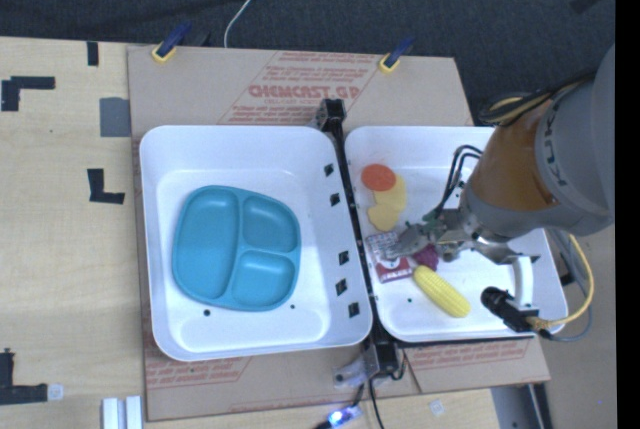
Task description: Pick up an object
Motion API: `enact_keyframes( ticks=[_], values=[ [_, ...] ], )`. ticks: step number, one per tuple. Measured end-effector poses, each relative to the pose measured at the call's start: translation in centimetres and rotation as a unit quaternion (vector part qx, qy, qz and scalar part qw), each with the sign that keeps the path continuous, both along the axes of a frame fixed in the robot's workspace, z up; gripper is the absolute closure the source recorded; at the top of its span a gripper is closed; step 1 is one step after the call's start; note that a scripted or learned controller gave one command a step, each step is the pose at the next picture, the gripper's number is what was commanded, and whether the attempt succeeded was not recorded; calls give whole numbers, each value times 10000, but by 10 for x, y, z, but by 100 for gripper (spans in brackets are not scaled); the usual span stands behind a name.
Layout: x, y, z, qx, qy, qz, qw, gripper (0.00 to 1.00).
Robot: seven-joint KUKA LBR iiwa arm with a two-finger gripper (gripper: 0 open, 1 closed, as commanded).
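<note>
The 2 white bins (160,157) keep the objects corralled: the one well to the gripper's left holds a blue divided plate (237,248), and the arm (545,167) reaches down into the right one, apparently to pick from its pile. The gripper (412,243) hangs low over a red-and-white packet (389,260); its opening cannot be told. Just below it lies a yellow corn cob (441,291), knobbly and tapered, and above it an orange disc (378,178) on a pale yellow piece (388,208).

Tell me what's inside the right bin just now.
The right bin holds a corn cob, a yellow piece with an orange top and a red-and-white packet. The gripper and arm cover whatever lies beneath them.
</note>
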State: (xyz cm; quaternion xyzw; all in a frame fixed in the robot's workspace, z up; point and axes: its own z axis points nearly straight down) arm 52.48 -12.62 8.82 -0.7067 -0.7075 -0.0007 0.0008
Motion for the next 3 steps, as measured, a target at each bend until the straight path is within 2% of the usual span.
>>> enact_keyframes(
  ticks=[1, 2, 3],
  values=[
    [3, 2, 13, 4, -54, 8, 10000, 100],
    [9, -4, 71, -13, -2, 0, 10000, 100],
    [16, 1, 131, -16, -23, 6, 10000, 100]
  ],
)
